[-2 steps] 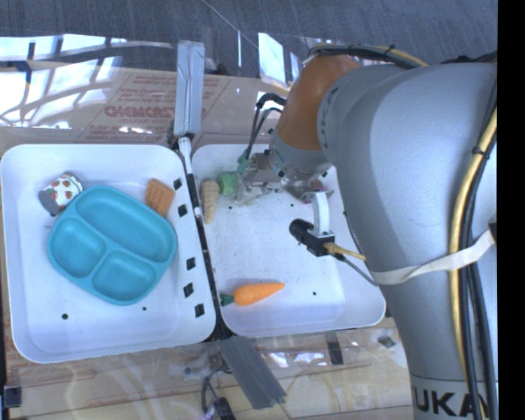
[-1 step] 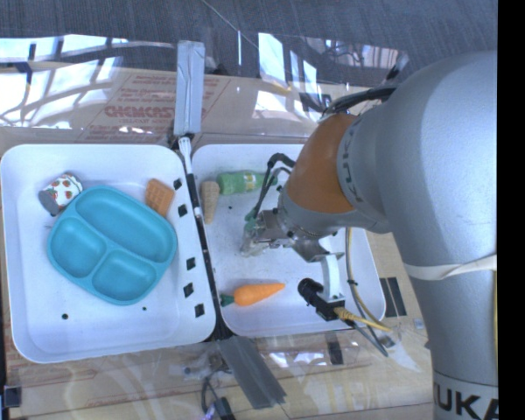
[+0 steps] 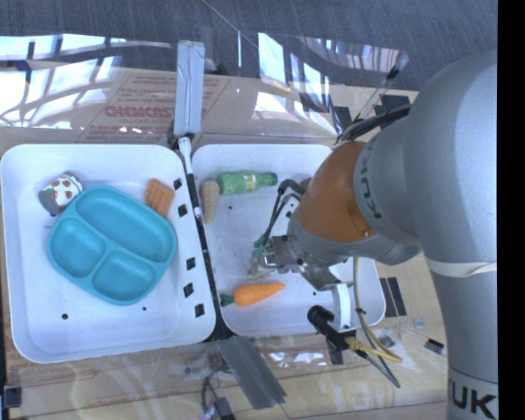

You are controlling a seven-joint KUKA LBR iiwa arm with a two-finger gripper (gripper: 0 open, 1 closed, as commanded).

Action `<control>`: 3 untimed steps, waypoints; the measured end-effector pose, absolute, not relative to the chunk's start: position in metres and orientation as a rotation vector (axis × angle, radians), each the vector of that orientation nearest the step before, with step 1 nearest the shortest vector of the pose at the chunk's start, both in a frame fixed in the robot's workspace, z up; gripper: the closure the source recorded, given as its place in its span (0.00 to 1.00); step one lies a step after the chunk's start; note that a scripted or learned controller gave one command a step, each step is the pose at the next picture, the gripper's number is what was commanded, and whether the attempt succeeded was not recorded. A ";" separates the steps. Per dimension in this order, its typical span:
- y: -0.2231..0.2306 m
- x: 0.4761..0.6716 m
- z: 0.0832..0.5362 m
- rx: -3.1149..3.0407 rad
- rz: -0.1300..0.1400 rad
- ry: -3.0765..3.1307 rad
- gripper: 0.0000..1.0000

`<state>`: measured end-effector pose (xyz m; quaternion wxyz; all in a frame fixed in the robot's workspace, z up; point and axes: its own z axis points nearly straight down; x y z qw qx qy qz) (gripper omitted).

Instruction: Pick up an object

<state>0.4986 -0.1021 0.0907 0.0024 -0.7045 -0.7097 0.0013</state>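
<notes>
The carrot (image 3: 255, 294) is seen lying lengthwise left-to-right, just nearward of the gripper (image 3: 264, 256). Its finger state cannot be told.

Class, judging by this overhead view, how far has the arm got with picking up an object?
Done: the gripper is lowered into the right bin. In hand: nothing visibly; it hangs just above the carrot. Left: grasp and lift something; the green bottle also lies untouched.

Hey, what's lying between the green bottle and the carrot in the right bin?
In the camera view, only bare white bin floor separates the green bottle from the carrot. The gripper sits just right of that stretch.
</notes>
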 end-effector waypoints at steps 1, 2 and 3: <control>-0.122 0.531 0.199 -2.218 -0.006 -2.232 1.00; -0.121 0.529 0.195 -2.213 0.002 -2.227 0.00; -0.097 0.475 0.150 -2.207 0.006 -2.226 0.00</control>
